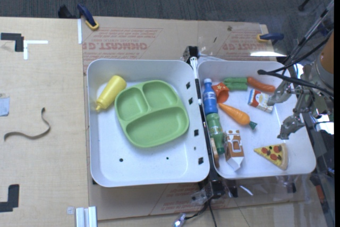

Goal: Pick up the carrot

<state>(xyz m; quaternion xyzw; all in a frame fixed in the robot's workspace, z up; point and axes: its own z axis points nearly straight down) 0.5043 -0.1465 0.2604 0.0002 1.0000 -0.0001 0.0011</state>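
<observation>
The carrot (235, 113), orange with a small green stub at its right end, lies slantwise in the middle of the right bin (305, 165). My gripper (283, 112) hangs over the right side of that bin, to the right of the carrot and apart from it. It is open, one fingertip near a red and white carton and the other lower down, with nothing between them.
Around the carrot lie a blue bottle (209, 97), a green bottle (214, 129), a small carton (234, 147), a pizza slice (273, 154), a red and white carton (260, 101) and a green and orange vegetable (248, 83). The left bin holds a green divided plate (152, 112) and a yellow bottle (110, 91).
</observation>
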